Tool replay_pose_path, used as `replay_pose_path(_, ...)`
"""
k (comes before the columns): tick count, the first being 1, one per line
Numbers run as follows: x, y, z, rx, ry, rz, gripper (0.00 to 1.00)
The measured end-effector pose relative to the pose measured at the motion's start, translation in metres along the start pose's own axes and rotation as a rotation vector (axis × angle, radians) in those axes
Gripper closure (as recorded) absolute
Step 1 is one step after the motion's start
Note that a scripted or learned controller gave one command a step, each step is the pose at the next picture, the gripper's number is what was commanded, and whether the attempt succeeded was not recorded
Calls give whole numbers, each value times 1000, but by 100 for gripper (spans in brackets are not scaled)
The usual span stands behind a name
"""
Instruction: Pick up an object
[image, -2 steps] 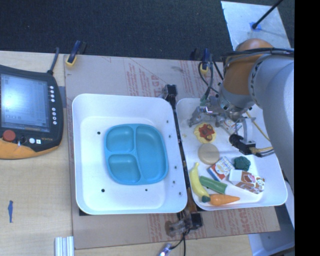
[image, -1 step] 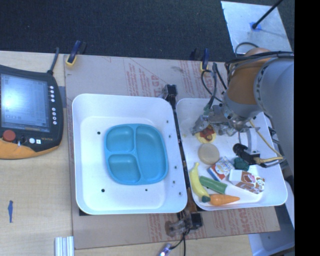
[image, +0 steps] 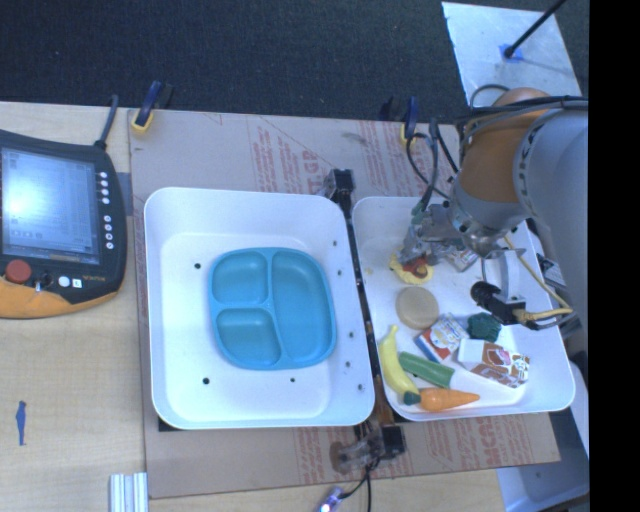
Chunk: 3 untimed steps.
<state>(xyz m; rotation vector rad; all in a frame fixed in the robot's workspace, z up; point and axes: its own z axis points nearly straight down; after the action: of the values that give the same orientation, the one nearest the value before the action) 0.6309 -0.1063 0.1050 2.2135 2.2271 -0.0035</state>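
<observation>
My gripper (image: 418, 256) hangs low over the far left part of the right bin (image: 380, 225), right above a small yellow and red toy (image: 410, 268). Nearer the front of that bin lie a tan round disc (image: 417, 306), a yellow banana (image: 394, 364), a green cucumber (image: 427, 368), an orange carrot (image: 448, 400), a small red, white and blue carton (image: 441, 337), a white and brown packet (image: 492, 361) and a dark green piece (image: 485, 326). Whether anything sits between the fingers is hidden by the wrist.
The left bin (image: 170, 300) holds a blue divided plate (image: 271, 307). A teach pendant (image: 55, 225) lies on the bench at the far left. Clamps (image: 147, 108) grip the board's far edge.
</observation>
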Motion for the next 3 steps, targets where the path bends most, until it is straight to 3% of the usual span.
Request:
replay_pose_path(1, 74, -16, -88, 1, 4, 1, 100)
replay_pose_path(2, 74, -17, -87, 3, 3, 2, 0)
replay_pose_path(3, 10, -19, -31, 5, 1, 3, 0)
